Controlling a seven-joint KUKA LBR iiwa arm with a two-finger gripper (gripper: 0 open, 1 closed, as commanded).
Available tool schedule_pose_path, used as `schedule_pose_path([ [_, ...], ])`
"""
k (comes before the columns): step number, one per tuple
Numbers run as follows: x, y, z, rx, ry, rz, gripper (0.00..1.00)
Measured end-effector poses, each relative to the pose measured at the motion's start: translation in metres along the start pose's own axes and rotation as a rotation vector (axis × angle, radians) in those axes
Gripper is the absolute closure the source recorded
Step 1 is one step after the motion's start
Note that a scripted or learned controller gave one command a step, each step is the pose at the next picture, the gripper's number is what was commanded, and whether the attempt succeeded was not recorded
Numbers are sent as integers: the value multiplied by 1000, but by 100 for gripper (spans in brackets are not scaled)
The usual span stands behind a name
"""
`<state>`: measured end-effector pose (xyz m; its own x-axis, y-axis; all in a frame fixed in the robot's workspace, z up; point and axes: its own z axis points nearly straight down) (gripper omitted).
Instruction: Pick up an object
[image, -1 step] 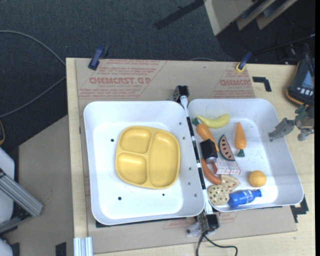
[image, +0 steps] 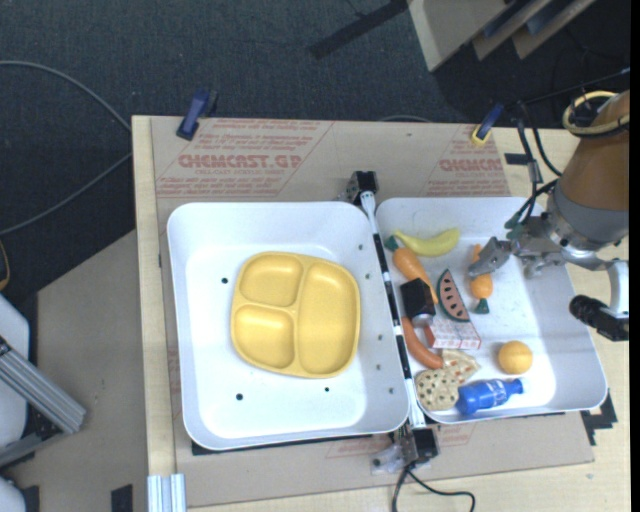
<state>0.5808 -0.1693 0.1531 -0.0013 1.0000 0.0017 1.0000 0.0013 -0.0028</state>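
Gripper (image: 487, 262) low over the right bin (image: 560, 395), arm entering from the right edge. Fingers blurred against the bin floor; cannot tell whether they are spread or closed, and nothing visibly sits between them.

Just below the gripper: a small orange piece (image: 483, 286), rounded, possibly a toy carrot or fruit, looks like the likeliest target. It lies apart from the crowd, which probably makes it an easier approach.

Left of the gripper: banana (image: 428, 241), long carrot (image: 410, 265), watermelon slice (image: 453, 296). Further below: orange ball (image: 514, 356), blue bottle (image: 489, 395) on its side. Most toys bunch against the bin's left wall.

Far left: yellow divided plate (image: 296, 314) in the left bin (image: 200, 250).
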Motion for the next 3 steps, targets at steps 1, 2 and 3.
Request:
schedule_pose_path([
  [1, 0, 15, 69, 0, -1, 1, 0],
  [2, 0, 16, 58, -4, -2, 0, 100],
  [3, 52, 80, 67, 28, -4, 4, 100],
])
